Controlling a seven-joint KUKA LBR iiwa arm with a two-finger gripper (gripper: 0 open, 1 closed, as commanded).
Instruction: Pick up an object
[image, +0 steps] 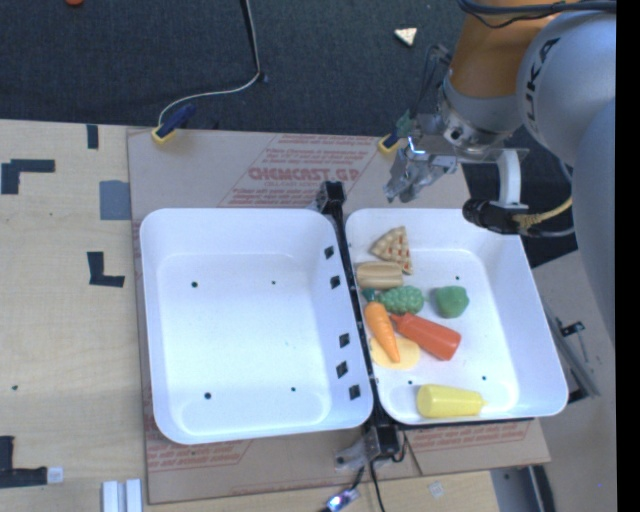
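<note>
- Step in hand: approach. The grey arm with the orange band reaches in from the right, and its two-finger hand (410, 183) hangs above the far edge of the right white plastic bin (520, 290), over the brown cardboard sheet (290, 180) that lies under both bins.
- Hand state: nothing sits between its fingers. How far the fingers stand apart cannot be told at this size and angle.
- Task things: all candidate objects lie in the right bin, crowded toward its left wall.
- Far group: a tan waffle-patterned wedge (391, 245), with a beige bread-roll-shaped piece (379, 274) just near of it.
- Middle group: a dark green broccoli-like lump (402, 299), a rounded green vegetable piece (451, 301) to its right, an orange toy carrot (381, 331) and a red elongated pepper-like piece (429, 335). The carrot and the red piece lie on a pale yellow flat disc (398, 354).
- Near item: a yellow rounded block (448, 401) lies alone, near the near wall.
- Next move, as a judgement: the hand must travel nearward and descend over one chosen piece. The yellow block and the rounded green piece stand apart from the others and should admit the fingers most easily.
- Obstructions: the clustered pieces touch or overlap, so a descent there risks pinching two at once. The black clips (345, 368) along the shared wall crowd the carrot side.
- Surroundings: the left white plastic bin (240, 320) adjoins. A white cable with a yellow-blue clamp (172, 121) lies on the far desk (60, 290).
</note>
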